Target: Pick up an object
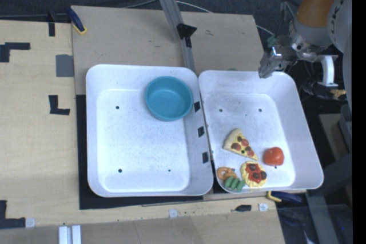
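My gripper (267, 67) hangs over the far right corner of the right bin (286, 88), well away from the toys. Near that bin's front lie a pizza slice (239, 144), a red tomato (274, 156), a small round pizza (254, 174), a pretzel (225, 172) and a green piece (233, 183). A blue bowl (168, 98) sits at the back right of the left bin (108, 140). Nothing shows between the gripper's fingers.
A slanted metal pole (168, 3) crosses above the bench toward the gap between the bins. Cables run behind the bins. The bench edge lies just right of the right bin.
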